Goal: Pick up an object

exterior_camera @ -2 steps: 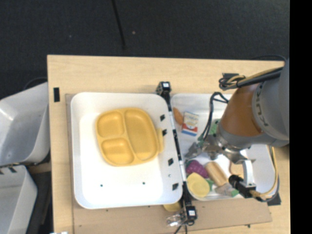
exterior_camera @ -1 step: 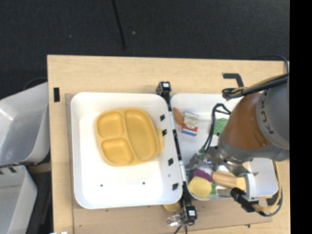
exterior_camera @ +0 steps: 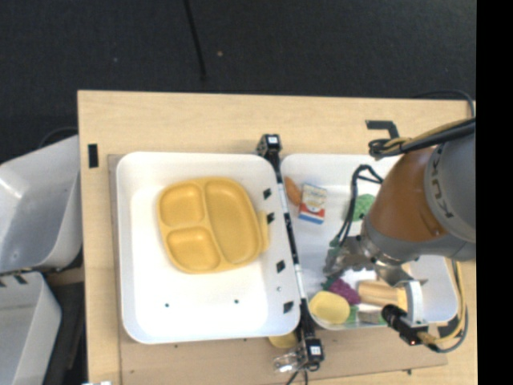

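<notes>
No object is seen held. The nearest to the gripper is a small purple object, lying just at its 6 o'clock in the right bin. Touching the purple object at its 7 o'clock is a round yellow cup, which sits in the bin's 7 o'clock corner, close against the wall shared with the other bin. The gripper itself hangs low over the 8 o'clock part of the right bin, and whether it is clenched or released cannot be told, as the wrist hides much of it from above. Toward 11 o'clock from the gripper, well apart from it, a small white carton with orange and blue print lies flat, and an orange piece lies just beside it at its 10 o'clock, near the dividing wall. A green object shows at the gripper's 1 o'clock, partly under the arm, which comes in from 3 o'clock and covers the middle of this bin. The left bin holds a yellow divided plate, set toward its 12 o'clock half. Both bins rest on a pale wooden bench.
</notes>
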### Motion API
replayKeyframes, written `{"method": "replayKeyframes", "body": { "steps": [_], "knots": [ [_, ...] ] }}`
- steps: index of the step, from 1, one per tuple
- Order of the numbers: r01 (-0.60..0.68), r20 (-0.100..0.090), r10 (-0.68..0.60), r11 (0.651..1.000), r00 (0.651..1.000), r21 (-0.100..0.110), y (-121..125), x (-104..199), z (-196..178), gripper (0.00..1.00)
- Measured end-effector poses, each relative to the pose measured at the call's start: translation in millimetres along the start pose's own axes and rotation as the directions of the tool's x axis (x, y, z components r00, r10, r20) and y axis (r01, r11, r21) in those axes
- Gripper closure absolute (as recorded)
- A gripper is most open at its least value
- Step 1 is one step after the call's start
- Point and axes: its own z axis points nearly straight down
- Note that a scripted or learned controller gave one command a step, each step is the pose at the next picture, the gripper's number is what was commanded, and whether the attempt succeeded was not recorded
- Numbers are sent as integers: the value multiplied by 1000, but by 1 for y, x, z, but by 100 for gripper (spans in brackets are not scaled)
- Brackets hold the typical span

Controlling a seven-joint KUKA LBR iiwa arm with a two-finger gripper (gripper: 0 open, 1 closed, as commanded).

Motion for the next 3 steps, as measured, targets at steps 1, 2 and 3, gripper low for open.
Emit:
{"method": "replayKeyframes", "body": {
  "steps": [1,2,3],
  "knots": [
    [17,-2,-17,1000,1000,-8,9,71,-96,100],
    [20,-4,-20,1000,1000,-6,0,154,-163,100],
    [11,0,-11,1000,1000,2,-1,148,-159,0]
  ]
}}
